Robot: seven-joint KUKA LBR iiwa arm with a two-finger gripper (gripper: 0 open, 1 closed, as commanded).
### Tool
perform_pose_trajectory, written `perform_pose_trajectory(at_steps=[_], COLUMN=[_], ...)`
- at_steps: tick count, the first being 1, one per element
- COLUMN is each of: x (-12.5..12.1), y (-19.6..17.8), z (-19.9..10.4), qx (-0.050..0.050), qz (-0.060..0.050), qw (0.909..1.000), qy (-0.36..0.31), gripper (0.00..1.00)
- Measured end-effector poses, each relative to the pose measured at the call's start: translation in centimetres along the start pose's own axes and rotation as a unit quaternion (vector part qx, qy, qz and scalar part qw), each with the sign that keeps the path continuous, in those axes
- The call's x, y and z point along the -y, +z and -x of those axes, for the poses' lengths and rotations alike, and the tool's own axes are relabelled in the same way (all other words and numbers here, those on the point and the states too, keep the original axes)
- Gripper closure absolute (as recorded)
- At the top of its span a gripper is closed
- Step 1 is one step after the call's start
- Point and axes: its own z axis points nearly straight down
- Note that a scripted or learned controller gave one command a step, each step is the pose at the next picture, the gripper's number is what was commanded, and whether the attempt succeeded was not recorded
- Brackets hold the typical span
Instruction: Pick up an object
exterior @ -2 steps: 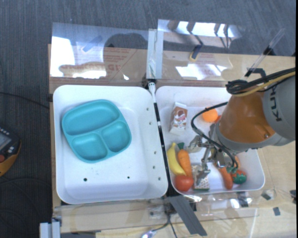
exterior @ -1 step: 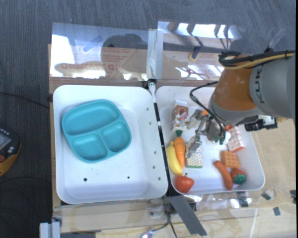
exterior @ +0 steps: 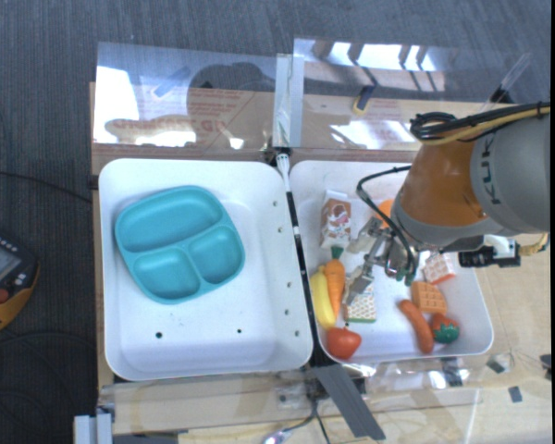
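**Toy food crowds the right bin under the arm**

Toy food pieces lie in the shallow white right bin (exterior: pixel 481 336): an orange plastic carrot (exterior: pixel 334 277), a yellow plastic banana (exterior: pixel 322 301) touching its left side, a red plastic tomato (exterior: pixel 342 342) at the near edge, an orange sausage (exterior: pixel 416 323) and a small printed carton (exterior: pixel 336 220) towards the far side. The metal two-finger gripper (exterior: pixel 368 274) hangs just right of the carrot, its fingers spread, with nothing between them. The shallow white left bin (exterior: pixel 259 322) holds a turquoise three-compartment plastic tray (exterior: pixel 178 241).
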Motion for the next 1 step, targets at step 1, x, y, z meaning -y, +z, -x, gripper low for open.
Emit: perform_pose_trajectory(at_steps=[1], x=[0.36], y=[-0.02], z=[-2.74], qx=[0.001], qz=[-0.001], qw=[0.9994], qy=[0.035], gripper=[0.0])
